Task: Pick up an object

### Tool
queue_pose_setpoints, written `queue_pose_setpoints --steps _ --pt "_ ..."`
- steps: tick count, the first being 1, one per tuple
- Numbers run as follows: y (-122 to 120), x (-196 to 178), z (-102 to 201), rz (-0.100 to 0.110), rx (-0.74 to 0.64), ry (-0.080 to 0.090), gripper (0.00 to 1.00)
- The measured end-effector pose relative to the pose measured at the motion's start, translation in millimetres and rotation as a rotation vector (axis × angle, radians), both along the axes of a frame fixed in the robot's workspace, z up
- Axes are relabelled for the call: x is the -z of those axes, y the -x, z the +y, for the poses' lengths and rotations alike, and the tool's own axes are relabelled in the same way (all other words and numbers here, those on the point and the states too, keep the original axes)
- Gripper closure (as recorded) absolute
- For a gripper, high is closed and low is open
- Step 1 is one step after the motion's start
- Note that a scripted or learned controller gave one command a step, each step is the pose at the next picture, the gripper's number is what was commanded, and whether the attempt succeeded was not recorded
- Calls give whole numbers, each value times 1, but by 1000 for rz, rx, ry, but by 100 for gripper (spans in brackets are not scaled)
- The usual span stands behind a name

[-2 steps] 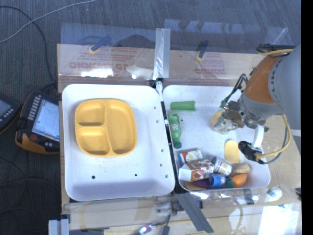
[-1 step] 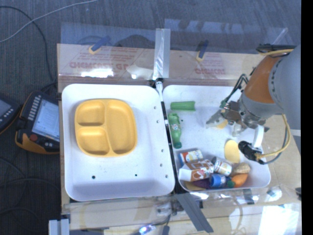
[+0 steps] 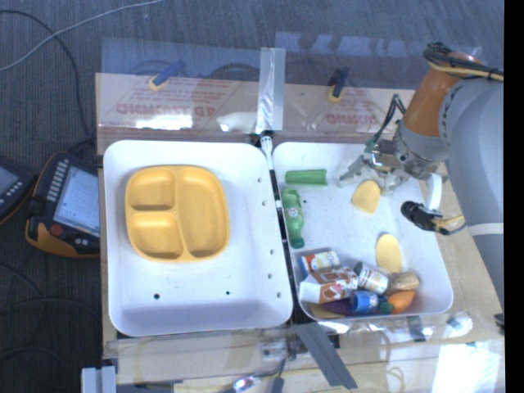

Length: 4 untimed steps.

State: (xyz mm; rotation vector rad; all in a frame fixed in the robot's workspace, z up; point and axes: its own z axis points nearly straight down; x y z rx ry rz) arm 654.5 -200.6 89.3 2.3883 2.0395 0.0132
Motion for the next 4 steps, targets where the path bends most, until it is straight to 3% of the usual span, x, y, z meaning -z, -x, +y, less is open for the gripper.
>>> queue_pose_setpoints --steps 1,2,3,4 --pt "0 -10 -2 -1 -2 10 100" --pt "53 -74 19 11 154 5 100" --pt "80 -22 67 13 238 5 100" --pt "64 -45 78 9 -222 5 100"
